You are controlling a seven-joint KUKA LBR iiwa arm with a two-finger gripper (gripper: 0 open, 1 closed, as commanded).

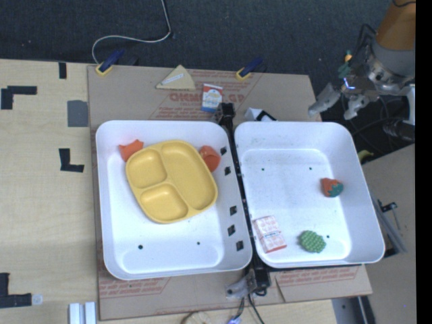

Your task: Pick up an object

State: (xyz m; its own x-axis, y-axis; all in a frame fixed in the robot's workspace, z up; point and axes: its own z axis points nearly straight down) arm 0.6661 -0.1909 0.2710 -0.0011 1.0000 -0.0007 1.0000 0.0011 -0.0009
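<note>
**Hovering off the top-right, both bins loaded**

Running left to right: left bin (111,248) has open white floor along its near side and bottom-left corner; upper half is taken up. Contents, 3 items: 1 yellow divided tray (171,180) w/ 3 compartments, lying at a slant; 1 orange piece (130,147) poking out at tray's upper-left edge; 1 orange cup-like piece (210,157) touching tray's right edge, near the divider betw. bins.

Right bin (283,137) is roomier: centre and whole upper part are bare. Contents, 3 items, all near the edges: 1 white-and-red packet (269,233) at bottom-left, close to the near wall; 1 green knobbly ball (312,241) just right of it, apart; 1 orange-and-teal toy (331,187) by the right wall, well apart from the other two.

Gripper (344,100) sits outside the bins, above right bin's top-right corner, over the bench edge. Fingers look spread apart w/ nothing betw. them. Orange band (397,25) on the arm at frame's top-right.
</note>
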